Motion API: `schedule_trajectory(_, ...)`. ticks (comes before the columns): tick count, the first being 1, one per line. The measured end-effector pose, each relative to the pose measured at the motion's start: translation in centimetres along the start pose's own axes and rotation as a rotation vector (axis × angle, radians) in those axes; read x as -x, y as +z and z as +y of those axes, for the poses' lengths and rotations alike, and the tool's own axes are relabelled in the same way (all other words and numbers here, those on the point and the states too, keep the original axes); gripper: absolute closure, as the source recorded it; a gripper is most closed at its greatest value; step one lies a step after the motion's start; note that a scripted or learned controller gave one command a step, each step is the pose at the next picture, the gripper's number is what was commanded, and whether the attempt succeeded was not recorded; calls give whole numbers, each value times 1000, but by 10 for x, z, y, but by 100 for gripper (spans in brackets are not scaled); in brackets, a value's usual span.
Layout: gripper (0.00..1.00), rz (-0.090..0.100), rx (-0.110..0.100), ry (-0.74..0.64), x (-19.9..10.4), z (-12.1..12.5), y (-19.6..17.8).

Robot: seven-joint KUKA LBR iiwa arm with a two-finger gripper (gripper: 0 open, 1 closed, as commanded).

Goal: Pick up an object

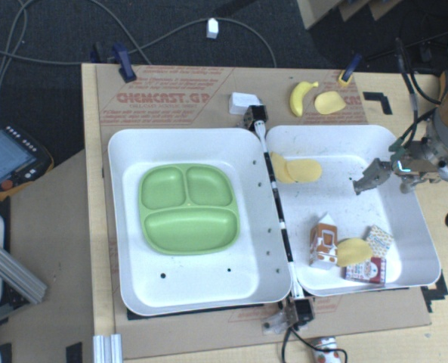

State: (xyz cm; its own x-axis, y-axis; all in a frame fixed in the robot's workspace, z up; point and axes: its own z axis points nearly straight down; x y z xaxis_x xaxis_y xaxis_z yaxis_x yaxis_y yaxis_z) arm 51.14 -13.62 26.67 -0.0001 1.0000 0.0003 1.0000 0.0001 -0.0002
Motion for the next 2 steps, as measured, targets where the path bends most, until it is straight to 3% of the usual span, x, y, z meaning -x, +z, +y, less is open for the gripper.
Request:
schedule_trajectory(1, 0, 1, -1, 0, -33, 14, 118)
schedule_trajectory(2, 0, 0, 0, 1, -35, -15, 183)
